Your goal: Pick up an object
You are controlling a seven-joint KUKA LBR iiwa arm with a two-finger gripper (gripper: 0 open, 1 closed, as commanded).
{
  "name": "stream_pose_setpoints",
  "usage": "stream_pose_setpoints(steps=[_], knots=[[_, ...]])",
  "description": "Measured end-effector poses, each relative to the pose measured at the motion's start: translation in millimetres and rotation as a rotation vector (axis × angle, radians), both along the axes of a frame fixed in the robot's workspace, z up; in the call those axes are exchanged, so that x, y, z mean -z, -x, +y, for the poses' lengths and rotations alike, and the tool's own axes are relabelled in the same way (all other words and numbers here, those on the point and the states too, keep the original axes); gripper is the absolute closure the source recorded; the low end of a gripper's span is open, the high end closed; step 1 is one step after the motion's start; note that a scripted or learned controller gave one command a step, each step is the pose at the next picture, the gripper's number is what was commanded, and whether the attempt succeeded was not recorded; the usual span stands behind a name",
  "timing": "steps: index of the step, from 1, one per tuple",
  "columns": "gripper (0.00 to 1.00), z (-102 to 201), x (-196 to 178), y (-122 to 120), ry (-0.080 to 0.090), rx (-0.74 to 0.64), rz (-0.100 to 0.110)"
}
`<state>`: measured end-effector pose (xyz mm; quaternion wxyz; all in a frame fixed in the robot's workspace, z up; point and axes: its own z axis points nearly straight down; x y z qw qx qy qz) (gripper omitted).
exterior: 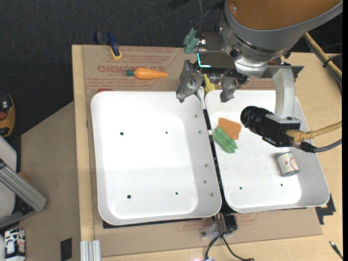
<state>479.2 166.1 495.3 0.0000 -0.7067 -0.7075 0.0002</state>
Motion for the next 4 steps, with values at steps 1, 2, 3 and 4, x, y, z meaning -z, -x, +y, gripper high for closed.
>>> stream_pose_setpoints(steps=[1,2,3,4], knots=[[0.00,50,292,-12,0.006,0.001,0.016],[1.00,50,272,-15,-0.001,0.004,0.000],[1.00,32,242,-28,0.000,0.004,-0.004],[1.00,24,201,0,-0.002,0.001,-0.004]])
